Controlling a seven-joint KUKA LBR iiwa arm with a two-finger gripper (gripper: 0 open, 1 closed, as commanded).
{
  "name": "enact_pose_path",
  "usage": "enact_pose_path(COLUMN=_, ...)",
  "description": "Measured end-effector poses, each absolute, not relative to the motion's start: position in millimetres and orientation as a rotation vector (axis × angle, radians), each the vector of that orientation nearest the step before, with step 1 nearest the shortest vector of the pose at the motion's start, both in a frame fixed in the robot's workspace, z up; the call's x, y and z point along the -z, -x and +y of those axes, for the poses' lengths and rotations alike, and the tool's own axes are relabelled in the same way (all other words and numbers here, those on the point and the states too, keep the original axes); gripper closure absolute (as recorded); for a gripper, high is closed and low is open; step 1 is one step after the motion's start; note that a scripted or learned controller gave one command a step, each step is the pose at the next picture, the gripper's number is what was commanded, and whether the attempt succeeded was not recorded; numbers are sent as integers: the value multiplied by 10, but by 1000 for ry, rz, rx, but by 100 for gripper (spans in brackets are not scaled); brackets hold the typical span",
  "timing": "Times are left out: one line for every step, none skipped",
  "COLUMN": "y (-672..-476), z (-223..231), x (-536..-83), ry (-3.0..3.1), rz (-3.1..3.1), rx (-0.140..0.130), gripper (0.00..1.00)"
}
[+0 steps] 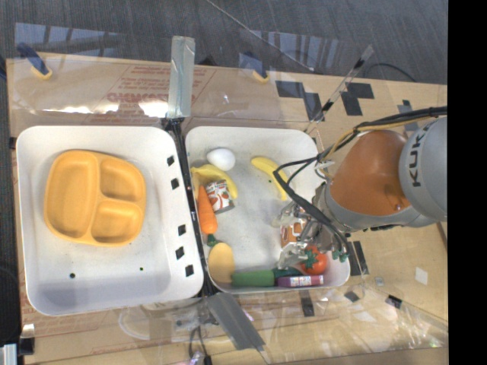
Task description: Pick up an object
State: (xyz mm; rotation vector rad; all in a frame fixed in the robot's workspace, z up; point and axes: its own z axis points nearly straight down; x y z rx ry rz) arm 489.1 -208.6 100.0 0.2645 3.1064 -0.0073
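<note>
The right bin (251, 139) holds several toy foods. A white egg (221, 158) and a yellow banana (268, 172) lie near its far side. A small printed can (218, 196) and an orange carrot (207, 213) lie along its left wall. A pale yellow piece (221, 260), a green cucumber (253, 278) and a purple marker (300, 281) line the near wall. My gripper (299, 240) is low in the bin's near right corner, just above a red tomato (315, 262). An orange-brown item sits right under it, partly hidden.
The left bin (46, 280) carries a yellow divided plate (94, 197). The arm's orange band (367, 175) and black cables hang over the right bin's right wall. Tape strips and a clear sheet cover the cardboard around the bins.
</note>
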Motion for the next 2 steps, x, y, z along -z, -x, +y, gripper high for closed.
enact_pose_path(y=-4843, z=-1692, x=-988, ry=-466, rz=3084, rx=5, gripper=0)
enact_pose_path(y=-5193, z=-1367, x=-918, ry=-712, rz=3059, rx=-1, gripper=0)
